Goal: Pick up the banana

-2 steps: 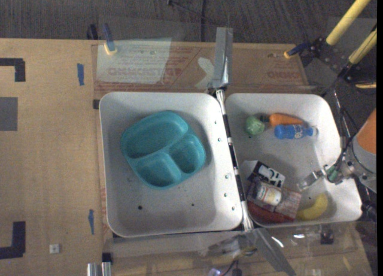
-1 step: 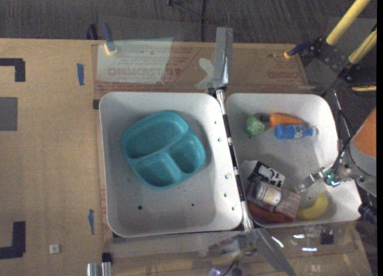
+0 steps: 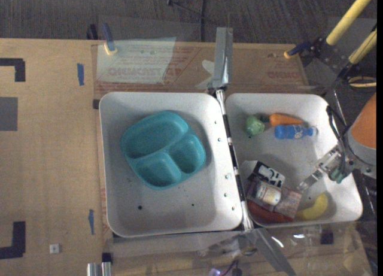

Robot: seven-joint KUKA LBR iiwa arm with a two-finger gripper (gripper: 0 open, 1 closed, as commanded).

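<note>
The yellow banana [image 3: 315, 207] lies in the near right corner of the right bin [image 3: 311, 102], against its front wall. My gripper [image 3: 312, 176] hangs above the bin's right side, a little up and back from the banana. Its two metal fingers [image 3: 328, 161] stand apart, pointing down-left, and nothing is between them. It is open. The banana's left end touches a brown packet [image 3: 291, 202].
Left of the banana lie a small jar [image 3: 267, 195], a black-and-white box [image 3: 270, 175] and a red item [image 3: 263, 212]. At the bin's far side are a green fruit [image 3: 255, 126], a carrot [image 3: 286, 119] and a blue bottle [image 3: 294, 132]. A teal divided plate [image 3: 163, 148] sits in the left bin [image 3: 119, 209].
</note>
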